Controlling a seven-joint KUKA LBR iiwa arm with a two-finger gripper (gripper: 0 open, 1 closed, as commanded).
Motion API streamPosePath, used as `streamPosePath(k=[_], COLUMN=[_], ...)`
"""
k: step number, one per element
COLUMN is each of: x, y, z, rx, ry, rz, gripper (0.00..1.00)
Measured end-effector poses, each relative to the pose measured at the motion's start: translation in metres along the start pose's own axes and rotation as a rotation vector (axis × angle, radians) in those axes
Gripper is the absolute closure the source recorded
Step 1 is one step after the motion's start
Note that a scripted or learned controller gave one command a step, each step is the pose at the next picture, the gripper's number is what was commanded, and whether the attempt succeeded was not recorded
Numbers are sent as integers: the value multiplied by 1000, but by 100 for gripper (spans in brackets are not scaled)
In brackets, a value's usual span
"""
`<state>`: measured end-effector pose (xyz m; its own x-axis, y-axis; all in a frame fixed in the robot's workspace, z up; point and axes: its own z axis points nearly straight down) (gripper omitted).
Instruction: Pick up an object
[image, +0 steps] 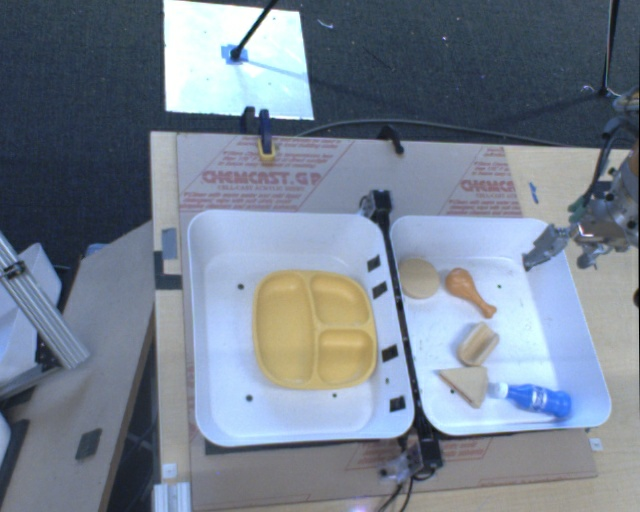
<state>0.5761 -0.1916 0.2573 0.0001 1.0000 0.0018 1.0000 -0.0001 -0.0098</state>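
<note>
Camera view is showing the gripper (562, 248) hanging open and empty over the right bin's (575, 330) far corner.

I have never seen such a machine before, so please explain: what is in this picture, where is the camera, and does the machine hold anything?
The camera looks down at a slant on a bench with two white bins. The left bin contains a yellow divided plate. The right bin contains toy food: a round bun, a chicken drumstick, a bread piece, a triangular wedge, and a blue bottle. The gripper of the robot arm is at the right, above the right bin's far corner, with nothing between its fingers.
</note>
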Motion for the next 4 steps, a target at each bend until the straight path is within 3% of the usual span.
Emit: streamPosePath(k=[1,2,4], x=[1,6,-4], y=[2,12,3], z=[-7,47,157], rx=[-11,-8,-9], ry=[-2,-2,-2], rz=[-3,-6,-2], gripper=[0,0,0])
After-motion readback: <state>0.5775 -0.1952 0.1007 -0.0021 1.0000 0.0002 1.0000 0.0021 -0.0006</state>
